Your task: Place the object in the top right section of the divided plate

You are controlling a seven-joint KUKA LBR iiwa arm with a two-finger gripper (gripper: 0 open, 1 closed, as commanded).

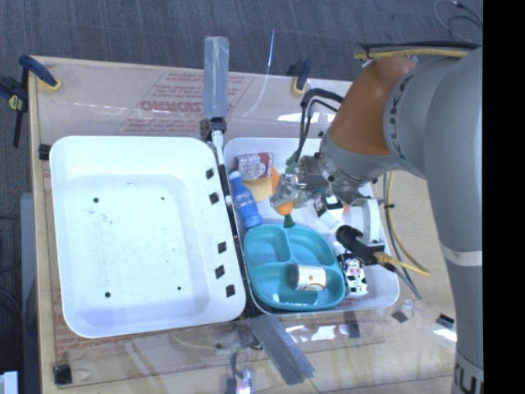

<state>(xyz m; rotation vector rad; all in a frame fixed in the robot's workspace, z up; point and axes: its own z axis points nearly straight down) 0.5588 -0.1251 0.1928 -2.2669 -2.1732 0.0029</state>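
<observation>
Gripper (289,189): over right bin (385,290), above the plate's far edge; finger opening impossible to tell; small orange object (286,206) just beneath, grasp unconfirmed.
Divided plate (279,257): teal, just below-left of gripper.
Top right section (316,245): bare, just below the tool.
White cup (311,278): lying in lower section.

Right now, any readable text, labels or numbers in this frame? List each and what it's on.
No text here can be read with confidence.
Red printed lettering on the bench sheet behind the bins: several lines, upside down and too blurred to read.
Label on the red packet in the right bin: too small to read.
Print on the small white can lying in the blue divided plate: blurred, unreadable.
</observation>
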